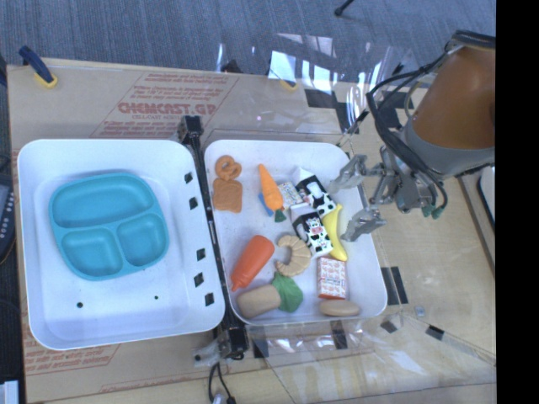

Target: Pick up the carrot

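The carrot [269, 188] is a slim orange piece with a blue-green tip, lying in the upper middle of the right bin [253, 151]. My gripper [348, 205] hovers over that bin's right rim, to the right of the carrot and apart from it. Its fingers [347, 175] are spread open with nothing between them. A black-and-white cow-patterned carton [313, 217] and a banana [336, 230] lie between the gripper and the carrot.
The right bin also holds a thicker orange-red piece [252, 261], a tan pretzel-like piece [226, 183], a bagel slice [294, 255], a green vegetable [288, 293], a potato [258, 301] and a red packet [331, 278]. The left bin [34, 251] holds a blue divided plate [107, 223].
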